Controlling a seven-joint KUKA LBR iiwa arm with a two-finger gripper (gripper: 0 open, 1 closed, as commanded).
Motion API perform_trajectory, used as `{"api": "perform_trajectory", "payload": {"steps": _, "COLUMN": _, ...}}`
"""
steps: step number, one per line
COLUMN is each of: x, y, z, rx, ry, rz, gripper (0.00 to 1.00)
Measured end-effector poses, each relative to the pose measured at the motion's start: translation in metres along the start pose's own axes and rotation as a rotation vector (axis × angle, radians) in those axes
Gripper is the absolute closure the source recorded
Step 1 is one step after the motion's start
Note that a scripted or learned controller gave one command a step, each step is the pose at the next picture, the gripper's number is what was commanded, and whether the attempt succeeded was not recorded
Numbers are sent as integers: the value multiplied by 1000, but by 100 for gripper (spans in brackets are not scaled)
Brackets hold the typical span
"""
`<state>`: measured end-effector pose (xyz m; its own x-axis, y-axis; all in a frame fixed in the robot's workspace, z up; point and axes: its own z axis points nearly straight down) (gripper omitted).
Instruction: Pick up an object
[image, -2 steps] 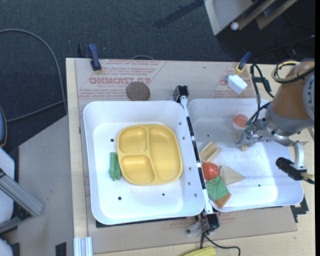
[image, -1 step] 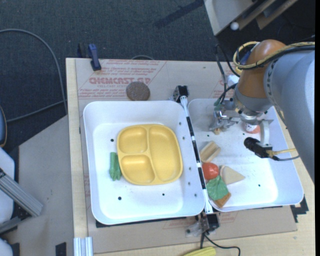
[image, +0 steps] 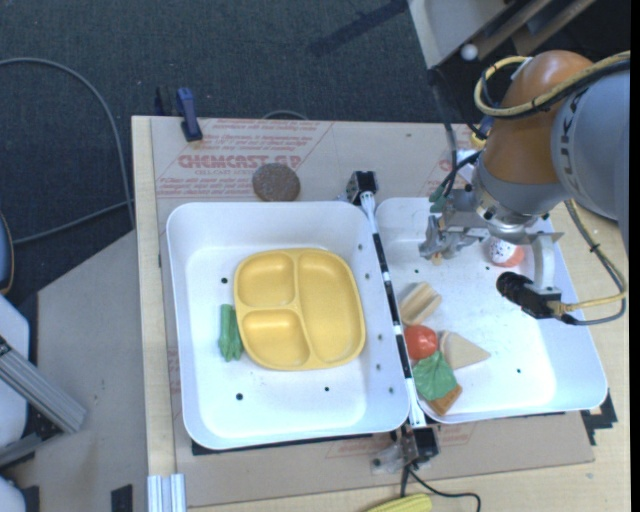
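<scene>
A brown disc (image: 275, 183) lies on the printed cardboard sheet (image: 240, 150), well left of the claw (image: 437, 248) and slightly behind it. A blue clamp (image: 187, 113) grips the sheet's back edge, farther left still. A black clip (image: 361, 185) sits near the claw's left, where the left bin (image: 200, 300) meets the right bin (image: 560, 370).

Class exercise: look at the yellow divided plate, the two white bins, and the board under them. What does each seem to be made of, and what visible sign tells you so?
Yellow plate: probably moulded plastic; smooth, rounded compartments with a soft sheen.
White bins and: likely thin formed plastic; glossy, rounded rims.
Board: looks like cardboard; matte tan with red printed lettering.
</scene>
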<state>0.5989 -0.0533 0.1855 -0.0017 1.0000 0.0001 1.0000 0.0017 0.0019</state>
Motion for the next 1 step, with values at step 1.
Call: {"api": "perform_trajectory", "payload": {"steps": 1, "x": 68, "y": -31, "z": -65, "rx": 1, "ry": 0, "rz": 0, "gripper": 100}}
